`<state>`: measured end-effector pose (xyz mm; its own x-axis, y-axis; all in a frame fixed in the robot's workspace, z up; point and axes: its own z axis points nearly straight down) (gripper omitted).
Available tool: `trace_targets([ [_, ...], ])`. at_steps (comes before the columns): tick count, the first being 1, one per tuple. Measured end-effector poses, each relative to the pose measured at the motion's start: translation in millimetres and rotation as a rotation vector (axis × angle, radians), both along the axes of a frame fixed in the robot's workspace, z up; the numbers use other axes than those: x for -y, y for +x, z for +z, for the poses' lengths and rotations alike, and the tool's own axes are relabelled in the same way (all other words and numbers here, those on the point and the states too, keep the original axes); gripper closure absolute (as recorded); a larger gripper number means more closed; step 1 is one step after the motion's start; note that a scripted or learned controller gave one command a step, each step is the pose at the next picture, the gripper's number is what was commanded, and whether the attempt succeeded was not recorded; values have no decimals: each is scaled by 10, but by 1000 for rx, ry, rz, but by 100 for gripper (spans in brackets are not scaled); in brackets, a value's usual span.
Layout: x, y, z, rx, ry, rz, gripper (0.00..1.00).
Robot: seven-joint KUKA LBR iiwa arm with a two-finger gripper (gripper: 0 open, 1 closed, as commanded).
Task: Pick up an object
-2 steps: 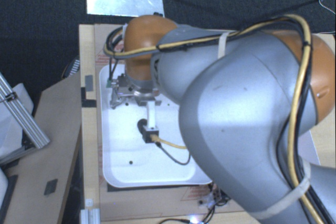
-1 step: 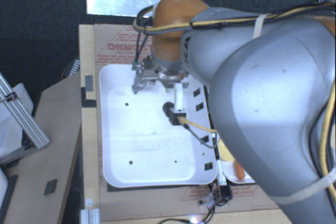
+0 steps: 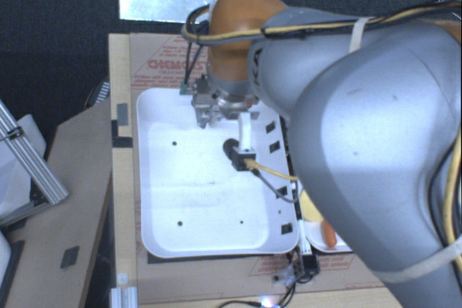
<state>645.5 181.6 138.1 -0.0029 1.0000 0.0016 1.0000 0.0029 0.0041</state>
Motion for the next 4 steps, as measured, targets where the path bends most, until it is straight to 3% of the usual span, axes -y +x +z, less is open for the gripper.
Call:
trace_targets([
  [1,-574,118,925,8,5,6,100],
  [2,-91,99,1275,1,-1,-4,100],
  [3,245,-177,1317,-4,-2,-4,100],
  [4,785,-609,1278,-5,-4,-6,100],
])
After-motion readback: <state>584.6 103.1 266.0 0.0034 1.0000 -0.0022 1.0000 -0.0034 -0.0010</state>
